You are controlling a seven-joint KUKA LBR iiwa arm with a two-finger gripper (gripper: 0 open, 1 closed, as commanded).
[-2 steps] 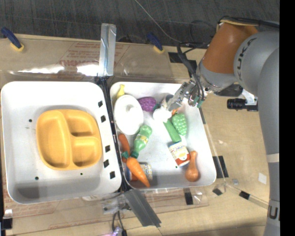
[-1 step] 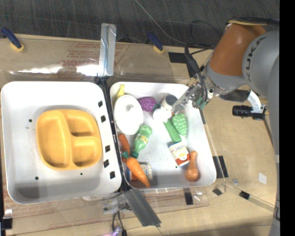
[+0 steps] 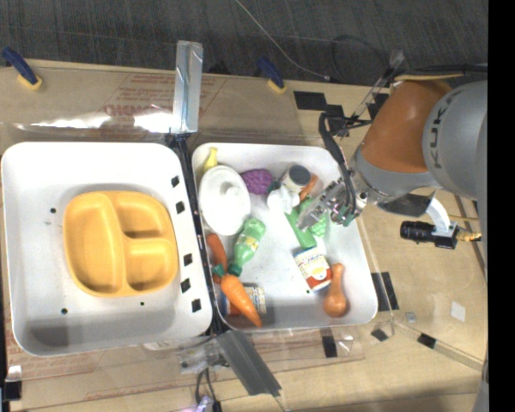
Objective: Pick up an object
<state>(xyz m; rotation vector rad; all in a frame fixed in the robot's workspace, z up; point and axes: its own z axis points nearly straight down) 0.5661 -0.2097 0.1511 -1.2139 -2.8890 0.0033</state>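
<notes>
Here, the gripper (image 3: 326, 206) hovers right of centre over the green item (image 3: 307, 227) in the right bin (image 3: 360, 269); fingers' spread unclear, so a square, centred descent seems wise.

1 fixed camera overhead (slanted) faces both bins (image 3: 94, 157).

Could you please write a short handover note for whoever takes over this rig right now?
Gripper: low over the right bin, at its right side, above a green item; finger state unclear, nothing visibly held.
Right bin contents: white bowl, purple grapes, green bottle, carrot, small can, orange squash, a labelled packet.
Left bin: yellow divided tray.
Done: arm is in position over the items.
Left: grasp and lift an object.
</notes>
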